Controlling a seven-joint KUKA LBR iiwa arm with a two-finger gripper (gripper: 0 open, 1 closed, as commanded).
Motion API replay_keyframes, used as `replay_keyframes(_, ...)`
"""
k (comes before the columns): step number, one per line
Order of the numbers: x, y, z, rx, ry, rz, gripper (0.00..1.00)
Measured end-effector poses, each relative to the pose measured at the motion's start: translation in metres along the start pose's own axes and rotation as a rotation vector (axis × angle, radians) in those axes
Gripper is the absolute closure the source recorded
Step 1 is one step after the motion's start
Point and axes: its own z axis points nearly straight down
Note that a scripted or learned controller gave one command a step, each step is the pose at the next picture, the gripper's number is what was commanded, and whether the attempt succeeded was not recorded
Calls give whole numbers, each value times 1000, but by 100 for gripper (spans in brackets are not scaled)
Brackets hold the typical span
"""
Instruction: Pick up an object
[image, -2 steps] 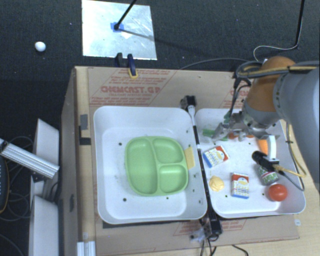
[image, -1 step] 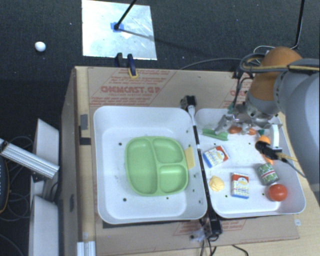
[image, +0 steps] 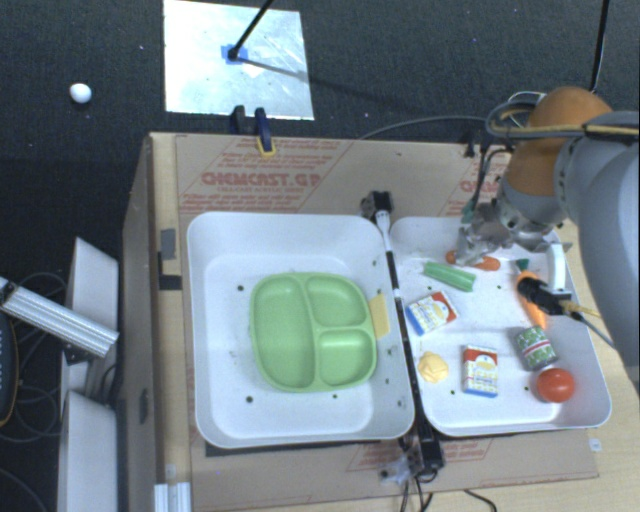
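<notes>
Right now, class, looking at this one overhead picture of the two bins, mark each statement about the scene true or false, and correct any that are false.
1. The green divided plate lies in the left bin. True.
2. The red tomato sits inside the green plate. False: it lies in the right bin, near its front right corner.
3. The gripper is over the right bin's back edge. True.
4. The green stick lies in the left bin. False: it is in the right bin.
</notes>
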Motion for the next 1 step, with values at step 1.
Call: replay_keyframes(1,0,0,0,0,0,-1,0)
